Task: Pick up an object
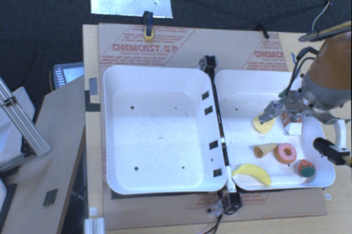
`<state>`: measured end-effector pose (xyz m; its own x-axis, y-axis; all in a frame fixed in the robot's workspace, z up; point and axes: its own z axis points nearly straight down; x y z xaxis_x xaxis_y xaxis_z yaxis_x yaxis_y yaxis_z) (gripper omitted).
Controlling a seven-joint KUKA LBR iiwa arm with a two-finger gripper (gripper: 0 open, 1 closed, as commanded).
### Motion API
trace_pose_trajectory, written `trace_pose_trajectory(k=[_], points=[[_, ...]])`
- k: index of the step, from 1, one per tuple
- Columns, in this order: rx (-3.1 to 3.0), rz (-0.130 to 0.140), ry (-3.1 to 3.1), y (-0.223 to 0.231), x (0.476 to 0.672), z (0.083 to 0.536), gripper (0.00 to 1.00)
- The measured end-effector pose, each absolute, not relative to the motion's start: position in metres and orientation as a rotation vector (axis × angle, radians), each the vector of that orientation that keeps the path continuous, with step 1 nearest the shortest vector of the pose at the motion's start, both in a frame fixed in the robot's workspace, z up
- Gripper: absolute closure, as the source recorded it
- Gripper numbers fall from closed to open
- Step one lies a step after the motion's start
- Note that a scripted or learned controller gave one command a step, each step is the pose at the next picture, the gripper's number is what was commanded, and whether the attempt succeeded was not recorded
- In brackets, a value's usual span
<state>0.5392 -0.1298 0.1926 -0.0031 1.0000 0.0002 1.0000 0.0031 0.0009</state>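
Note:
The right bin (242, 90) holds several small objects. A pale yellow piece (262, 125) lies near its middle, and my gripper (273, 112) hangs just above its upper right edge. A tan cone (265, 149), a pink donut (285, 153) and a red and green fruit (306, 168) lie toward the front right. A yellow banana (253, 174) rests at the front rim. A small white block (294, 129) sits under the wrist. The arm hides what lies behind it.
The left bin (118, 117) stands beside the right one, with a black clip strip (215, 128) along the shared wall. The arm's orange band (333, 62) rises at the right edge. A tablet (67, 74) lies left of the bench.

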Motion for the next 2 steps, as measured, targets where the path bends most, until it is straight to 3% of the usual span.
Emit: trace_pose_trajectory(k=[1,2], points=[[2.214,-0.001,2.230,-0.134,0.578,0.084,0.00],[2.214,0.003,2.224,-0.135,0.579,0.100,1.00]])
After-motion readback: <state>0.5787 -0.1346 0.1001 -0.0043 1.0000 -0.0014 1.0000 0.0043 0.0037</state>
